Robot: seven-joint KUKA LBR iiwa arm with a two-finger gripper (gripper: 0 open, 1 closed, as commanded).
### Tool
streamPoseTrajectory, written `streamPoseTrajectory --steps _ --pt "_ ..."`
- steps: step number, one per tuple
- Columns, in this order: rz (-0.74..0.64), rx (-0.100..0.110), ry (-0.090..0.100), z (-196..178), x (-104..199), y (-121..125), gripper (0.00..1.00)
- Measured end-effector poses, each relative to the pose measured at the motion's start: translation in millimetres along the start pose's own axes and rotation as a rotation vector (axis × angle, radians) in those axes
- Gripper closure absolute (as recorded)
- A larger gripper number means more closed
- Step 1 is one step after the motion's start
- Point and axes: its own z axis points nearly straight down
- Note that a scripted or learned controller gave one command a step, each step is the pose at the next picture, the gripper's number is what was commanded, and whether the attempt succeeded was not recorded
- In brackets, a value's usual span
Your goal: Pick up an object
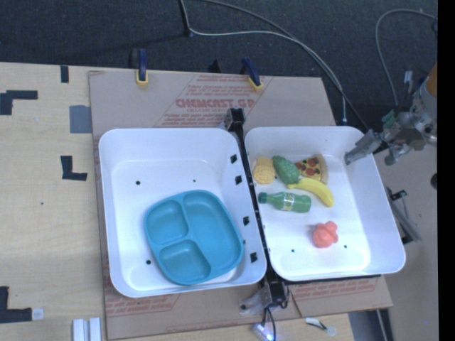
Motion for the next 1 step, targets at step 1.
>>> streamPoseTrajectory --steps 1 --pt "-0.001 0.010 0.003 193.4 15.0 10.4 0.00"
